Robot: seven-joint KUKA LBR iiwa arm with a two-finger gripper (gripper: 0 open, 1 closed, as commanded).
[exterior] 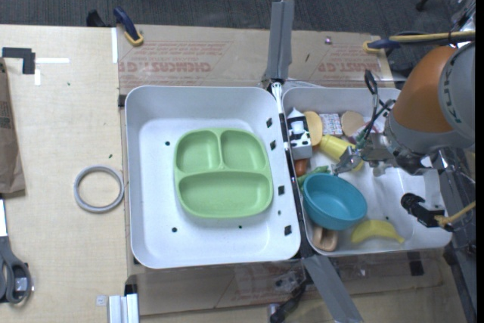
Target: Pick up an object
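The right bin [393, 185] holds several small objects. Among them are a blue bowl [333, 200], a yellow banana [376, 232], a yellow block [333, 147] and a black-and-white spotted toy [299, 134]. My gripper [352, 160] hangs low over the middle of this bin. It is just right of the yellow block and just above the blue bowl's far rim. The grey arm with its orange band [423, 98] hides the bin's right part.
The left bin [144, 185] holds a green divided plate [224, 174]. A tan round piece [352, 121] and a printed packet [330, 122] lie at the right bin's far side. A grey ring [99, 187] lies on the bench at the left.
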